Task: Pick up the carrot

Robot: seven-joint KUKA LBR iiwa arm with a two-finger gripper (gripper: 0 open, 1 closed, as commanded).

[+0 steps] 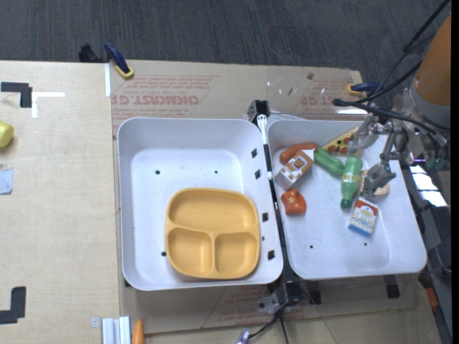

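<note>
The carrot (297, 151) is a short orange piece lying at the upper left of the right bin (401, 253), partly tucked behind a small orange-and-white box (293, 170). My gripper (370, 159) hangs over the upper right part of the same bin, about a hand's width to the right of the carrot. Its fingers (363, 136) stand apart, open, with nothing between them. One fingertip hovers near a tan item (377, 185).
The right bin also holds a red tomato-like toy (294, 203), a green bottle (349, 180), a green piece (328, 162), a pizza slice (342, 142) and a small carton (363, 218). A yellow divided plate (213, 233) lies in the left bin (143, 149).
</note>
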